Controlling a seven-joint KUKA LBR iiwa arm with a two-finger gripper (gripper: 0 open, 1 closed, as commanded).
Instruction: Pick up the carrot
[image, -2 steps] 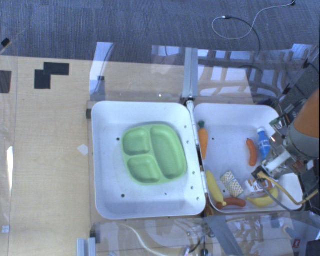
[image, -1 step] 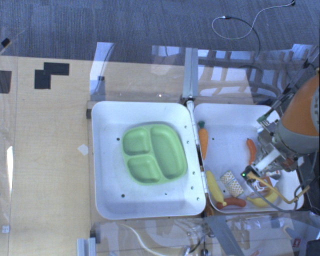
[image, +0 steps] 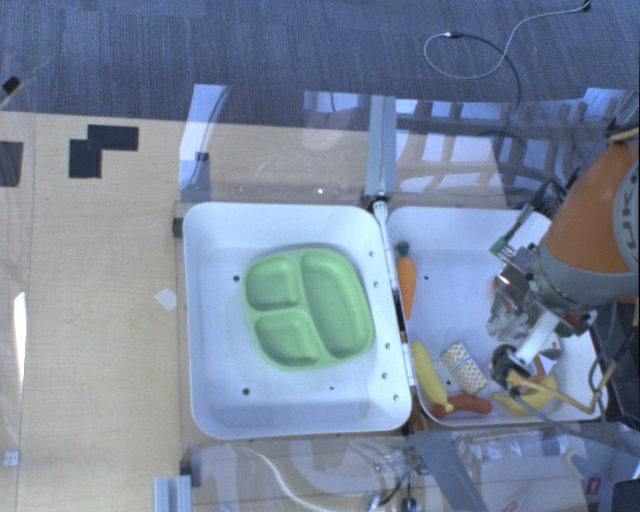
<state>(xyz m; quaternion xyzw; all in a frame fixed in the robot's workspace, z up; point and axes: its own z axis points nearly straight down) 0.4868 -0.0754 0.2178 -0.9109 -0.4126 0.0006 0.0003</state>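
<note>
Carrot (image: 405, 283): lies lengthwise against the left wall of the right bin (image: 455, 235), green top pointing to the far end, orange root toward the near end — nothing touching it.

Arm (image: 600, 225): the grey arm with its broad orange band reaches in from the right, over the right-hand side of the right bin, well apart from the carrot.

Gripper (image: 513, 368): hangs low over the near right corner of the right bin, above the clutter of toy food there; from where I stand the tangle of metal and cable hides the tips, so whether it is released or clenched I cannot tell, and nothing can be seen held in it.

Left bin (image: 215, 300): holds a light green divided plate (image: 305, 307) with three compartments, lying flat near the middle.

Right bin, near end: a yellow banana (image: 427, 372) lies along the left wall just below the carrot's tip; beside it a small patterned, cup-like item (image: 462, 365), and in front of them a red-orange piece like a sausage (image: 465, 404). More yellow pieces (image: 535, 392) lie under the gripper — too jumbled to name.

Bench (image: 90, 320): pale wood, with black block markings (image: 100, 148) at the far left.

Floor beyond: blue-grey carpet, a thin cable (image: 480, 50) looping across it.
</note>
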